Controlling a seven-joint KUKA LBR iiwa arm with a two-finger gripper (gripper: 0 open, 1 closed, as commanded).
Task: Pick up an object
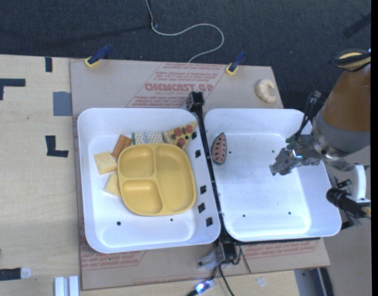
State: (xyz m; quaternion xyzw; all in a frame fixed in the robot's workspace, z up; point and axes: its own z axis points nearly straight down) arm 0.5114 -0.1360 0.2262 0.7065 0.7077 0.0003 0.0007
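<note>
You see the grey metal claw (281, 167), grip unclear, over the right white bin (262, 217); next reach left to the red watermelon-slice toy (219, 148).

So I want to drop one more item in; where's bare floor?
Most of the right bin floor, between the watermelon slice and the end effector. The left bin is crowded by the yellow tray; only its front strip is bare.

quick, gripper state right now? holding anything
gripper: cannot be told; it hangs over the right bin, with nothing seen held.
</note>
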